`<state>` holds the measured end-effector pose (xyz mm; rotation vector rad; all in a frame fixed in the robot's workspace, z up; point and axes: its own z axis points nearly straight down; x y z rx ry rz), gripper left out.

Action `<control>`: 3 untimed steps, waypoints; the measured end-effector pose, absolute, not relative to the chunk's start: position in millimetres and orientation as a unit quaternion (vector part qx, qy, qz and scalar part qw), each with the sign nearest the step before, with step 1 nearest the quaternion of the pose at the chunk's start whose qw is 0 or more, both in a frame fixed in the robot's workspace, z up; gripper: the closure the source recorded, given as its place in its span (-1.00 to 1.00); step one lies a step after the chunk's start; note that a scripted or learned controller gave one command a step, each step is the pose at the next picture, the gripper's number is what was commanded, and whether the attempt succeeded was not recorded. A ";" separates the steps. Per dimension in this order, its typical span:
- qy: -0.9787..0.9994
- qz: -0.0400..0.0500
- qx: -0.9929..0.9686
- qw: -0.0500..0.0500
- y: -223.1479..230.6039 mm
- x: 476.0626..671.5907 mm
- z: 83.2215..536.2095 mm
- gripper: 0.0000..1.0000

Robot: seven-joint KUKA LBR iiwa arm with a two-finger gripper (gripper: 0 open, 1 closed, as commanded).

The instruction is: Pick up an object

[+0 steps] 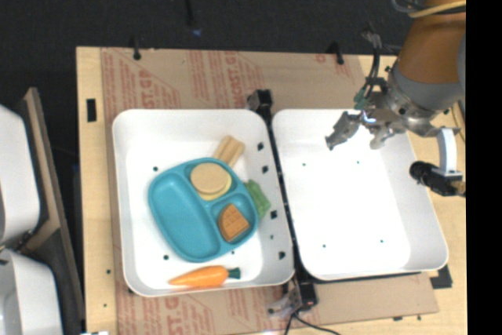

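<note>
My gripper (pixel 359 129) hangs above the far edge of the right bin (pixel 392 247), its fingers spread apart and holding nothing. The objects are all in the left bin (pixel 129 169): a blue tray (pixel 176 220) with a round biscuit (pixel 212 178) and a waffle piece (pixel 234 222), a wooden block (pixel 230 148) touching the tray, and a carrot (pixel 202 276) lying alone near the front wall. I think the carrot is easiest; I should cross over, come down straight, and close across its narrow width. The bench is cardboard on a dark floor.
</note>
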<state>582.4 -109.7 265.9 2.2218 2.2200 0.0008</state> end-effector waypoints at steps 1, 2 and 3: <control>0.707 -0.001 0.707 -0.001 -99.6 648.7 227.1 -1.00; 0.706 -0.003 0.708 -0.004 -115.1 653.6 107.1 -1.00; 0.707 0.001 0.708 0.001 -100.9 603.4 153.9 -1.00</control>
